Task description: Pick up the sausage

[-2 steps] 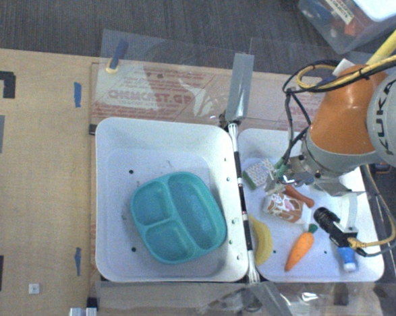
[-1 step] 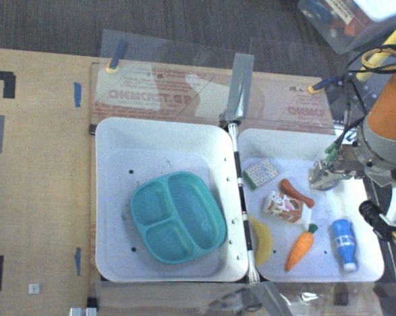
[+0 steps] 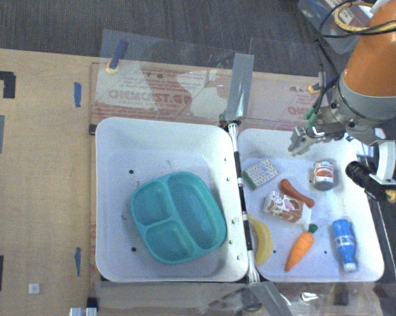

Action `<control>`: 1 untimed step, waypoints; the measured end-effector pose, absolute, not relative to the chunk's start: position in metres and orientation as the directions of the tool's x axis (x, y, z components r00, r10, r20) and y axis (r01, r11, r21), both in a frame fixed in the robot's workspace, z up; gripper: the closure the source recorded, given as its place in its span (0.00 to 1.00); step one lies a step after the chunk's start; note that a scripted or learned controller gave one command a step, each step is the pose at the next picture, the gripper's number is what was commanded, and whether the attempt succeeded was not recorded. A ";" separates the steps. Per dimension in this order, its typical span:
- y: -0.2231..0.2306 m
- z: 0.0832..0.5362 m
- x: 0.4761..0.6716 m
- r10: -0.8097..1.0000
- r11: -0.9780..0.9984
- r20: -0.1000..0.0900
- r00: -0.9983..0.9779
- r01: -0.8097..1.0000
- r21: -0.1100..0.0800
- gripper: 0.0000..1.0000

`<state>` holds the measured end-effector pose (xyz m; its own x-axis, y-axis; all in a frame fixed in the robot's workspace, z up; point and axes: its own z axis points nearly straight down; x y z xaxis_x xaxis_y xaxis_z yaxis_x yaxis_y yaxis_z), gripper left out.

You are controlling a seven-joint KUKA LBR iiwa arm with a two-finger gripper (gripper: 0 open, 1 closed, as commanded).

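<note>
Sausage [image 3: 296, 192], one only, is seen in the right bin [image 3: 373, 264], near the middle of that bin, its long axis slanting from upper left to lower right. It lies just above a small printed pouch [image 3: 282, 206] and appears to touch it. Six other single things are counted in the same bin: a checkered packet [image 3: 260, 172] to the upper left, a small can [image 3: 323, 175] to the upper right, a carrot [image 3: 300, 248] with its green top pointing up and right, a banana [image 3: 262, 241] along the left wall, and a blue bottle [image 3: 344, 244] at the lower right. The left bin [image 3: 117, 148] holds one teal divided plate [image 3: 178, 216] with three compartments. Faded red lettering on the cardboard behind the bins cannot be read. The gripper [image 3: 300, 142] hangs over the upper part of the right bin, apart from the sausage, and nothing is seen between its fingers; whether they are spread or closed cannot be told.
</note>
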<state>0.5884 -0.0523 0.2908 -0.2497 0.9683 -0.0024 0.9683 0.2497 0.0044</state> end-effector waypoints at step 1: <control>-0.054 0.184 0.505 0.935 0.353 0.000 -0.353 0.935 0.000 1.00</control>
